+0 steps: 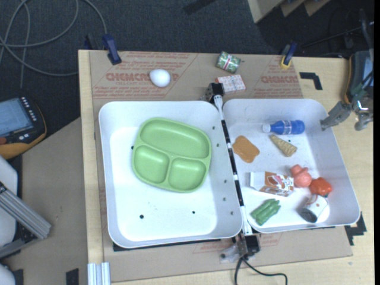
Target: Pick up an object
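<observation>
Camera view: gripper (350, 116), fingers spread and holding nothing, hovers at the right bin's (338, 153) far right edge. Nearest it, by the bin's far edge, lies a small blue-capped bottle (284, 127): probably light, rigid, slippery; best pinched across its body.

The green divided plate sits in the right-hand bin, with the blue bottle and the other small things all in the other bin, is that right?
Not quite: the bins are swapped. The camera view shows the green divided plate in the left-hand bin, and the blue bottle and the other small things in the right-hand bin.
</observation>
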You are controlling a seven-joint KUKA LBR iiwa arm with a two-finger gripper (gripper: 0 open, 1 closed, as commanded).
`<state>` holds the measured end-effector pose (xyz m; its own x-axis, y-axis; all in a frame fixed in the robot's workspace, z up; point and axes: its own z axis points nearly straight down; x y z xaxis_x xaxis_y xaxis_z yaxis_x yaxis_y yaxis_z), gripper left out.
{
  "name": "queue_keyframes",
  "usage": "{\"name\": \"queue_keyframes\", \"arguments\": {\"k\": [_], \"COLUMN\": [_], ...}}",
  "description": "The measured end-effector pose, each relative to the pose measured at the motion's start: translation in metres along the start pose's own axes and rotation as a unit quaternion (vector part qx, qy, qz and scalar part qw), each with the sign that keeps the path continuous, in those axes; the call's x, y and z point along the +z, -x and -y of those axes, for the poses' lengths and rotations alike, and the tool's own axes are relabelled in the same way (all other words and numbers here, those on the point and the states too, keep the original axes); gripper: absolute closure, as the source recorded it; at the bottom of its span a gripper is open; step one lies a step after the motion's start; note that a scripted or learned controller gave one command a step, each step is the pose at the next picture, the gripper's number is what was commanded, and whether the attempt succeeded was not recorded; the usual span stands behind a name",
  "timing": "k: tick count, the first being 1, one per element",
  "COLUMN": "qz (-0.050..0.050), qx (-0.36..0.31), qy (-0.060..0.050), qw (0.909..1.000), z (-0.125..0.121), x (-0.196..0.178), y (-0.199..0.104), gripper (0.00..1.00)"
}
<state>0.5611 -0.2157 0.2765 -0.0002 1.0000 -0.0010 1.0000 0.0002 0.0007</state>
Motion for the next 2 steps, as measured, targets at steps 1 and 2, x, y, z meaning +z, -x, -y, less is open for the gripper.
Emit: {"name": "queue_keyframes", "arguments": {"k": [1,2], "qz": [-0.001,-0.001], "qx": [0.000,0.001], "qy": [-0.001,-0.001], "qw": [1.0000,1.0000], "z": [0.040,0.052], "x": [0.126,0.192], "y": [-0.041,-0.038], "gripper": [0.00,0.00]}}
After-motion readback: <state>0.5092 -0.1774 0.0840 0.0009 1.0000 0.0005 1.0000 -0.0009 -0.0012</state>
